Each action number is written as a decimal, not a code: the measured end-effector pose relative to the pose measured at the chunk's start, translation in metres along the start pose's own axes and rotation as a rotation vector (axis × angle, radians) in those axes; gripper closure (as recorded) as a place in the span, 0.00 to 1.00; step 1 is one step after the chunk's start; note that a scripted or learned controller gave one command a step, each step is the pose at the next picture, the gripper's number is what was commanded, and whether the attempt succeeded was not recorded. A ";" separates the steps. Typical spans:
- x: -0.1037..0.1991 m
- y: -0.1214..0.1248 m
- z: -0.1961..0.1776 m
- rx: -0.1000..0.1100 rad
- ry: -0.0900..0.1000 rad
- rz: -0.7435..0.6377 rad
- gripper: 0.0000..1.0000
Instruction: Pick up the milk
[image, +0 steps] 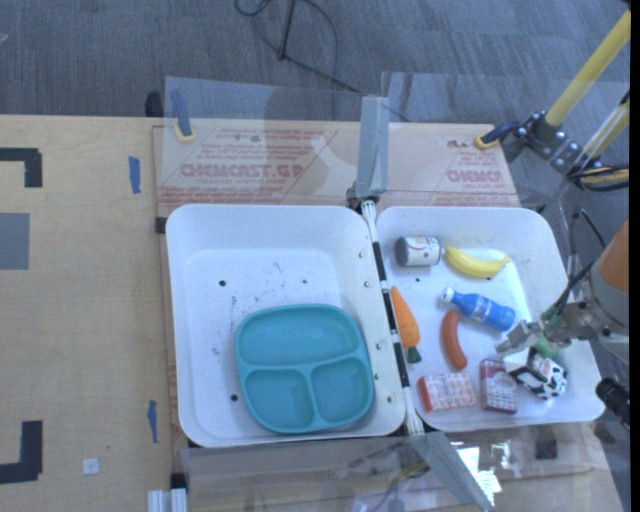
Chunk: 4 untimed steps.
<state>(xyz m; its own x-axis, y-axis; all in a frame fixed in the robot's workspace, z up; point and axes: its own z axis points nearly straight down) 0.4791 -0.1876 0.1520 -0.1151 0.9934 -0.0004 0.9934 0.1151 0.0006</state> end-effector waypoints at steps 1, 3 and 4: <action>-0.025 0.001 0.043 -0.011 -0.007 -0.111 0.00; 0.051 0.010 0.053 -0.013 -0.006 0.333 1.00; 0.051 0.010 0.053 -0.012 -0.006 0.334 0.00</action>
